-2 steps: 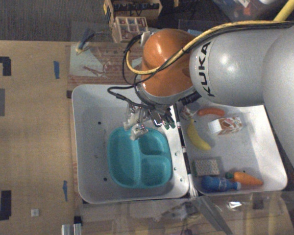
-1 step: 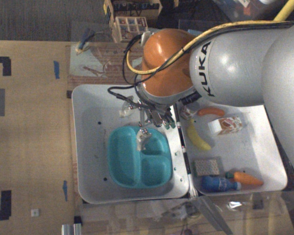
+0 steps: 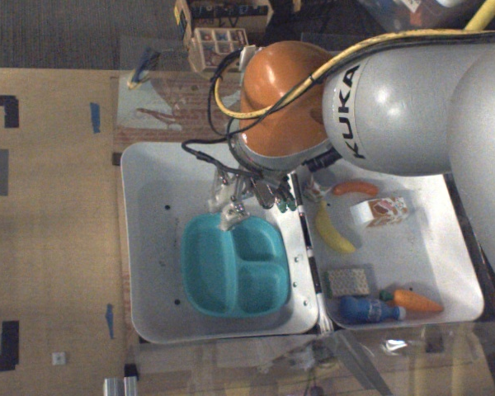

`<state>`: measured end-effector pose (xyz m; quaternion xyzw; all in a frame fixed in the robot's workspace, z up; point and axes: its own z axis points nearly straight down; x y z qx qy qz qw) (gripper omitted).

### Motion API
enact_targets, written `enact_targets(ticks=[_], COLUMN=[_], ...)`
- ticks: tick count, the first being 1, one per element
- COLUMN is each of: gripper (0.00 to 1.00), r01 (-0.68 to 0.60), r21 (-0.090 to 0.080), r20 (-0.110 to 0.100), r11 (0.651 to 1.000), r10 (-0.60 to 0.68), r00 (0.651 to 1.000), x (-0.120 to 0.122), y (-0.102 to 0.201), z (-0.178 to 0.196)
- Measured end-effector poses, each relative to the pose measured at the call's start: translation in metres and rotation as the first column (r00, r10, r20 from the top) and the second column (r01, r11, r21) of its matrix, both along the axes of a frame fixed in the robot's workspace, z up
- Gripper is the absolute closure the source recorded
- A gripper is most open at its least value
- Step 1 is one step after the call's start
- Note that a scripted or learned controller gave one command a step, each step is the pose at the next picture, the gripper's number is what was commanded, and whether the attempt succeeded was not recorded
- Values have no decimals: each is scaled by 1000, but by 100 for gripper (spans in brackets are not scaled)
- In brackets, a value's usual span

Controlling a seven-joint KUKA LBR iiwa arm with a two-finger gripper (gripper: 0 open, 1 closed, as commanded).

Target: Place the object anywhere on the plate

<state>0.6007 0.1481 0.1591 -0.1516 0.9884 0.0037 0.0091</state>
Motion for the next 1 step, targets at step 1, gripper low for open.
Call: enact_targets(ticks=[1], gripper=[100], r01=[-239], r21=[-8], r20=[-11], r11=[971], r10=[239], r00=[971], x=[-37], y=[4], z=[39])
